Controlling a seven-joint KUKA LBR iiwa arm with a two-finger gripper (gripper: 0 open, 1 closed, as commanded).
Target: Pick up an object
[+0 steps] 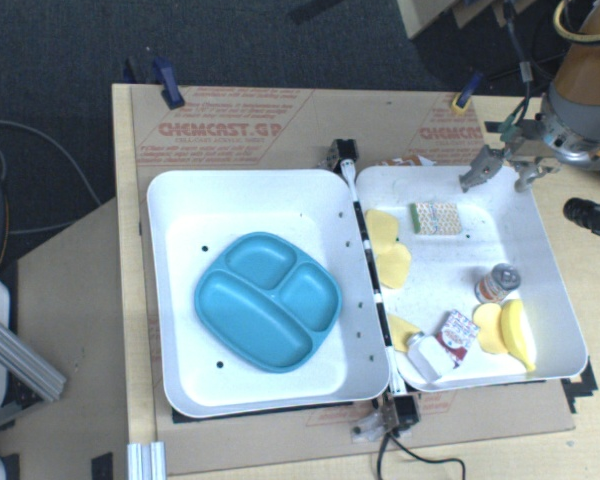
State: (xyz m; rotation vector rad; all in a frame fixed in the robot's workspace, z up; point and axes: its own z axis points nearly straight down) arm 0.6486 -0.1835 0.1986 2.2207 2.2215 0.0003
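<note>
Your arm point(580, 93) wears an orange band above a grey metal wrist ring. Below that ring, the gripper point(502, 170) ends in two grey fingers. A dark cable runs above the band.

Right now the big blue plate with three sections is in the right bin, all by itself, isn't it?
Not quite. The camera view shows the blue plate alone in the left bin, not the right one. The right bin holds the small food items.
</note>
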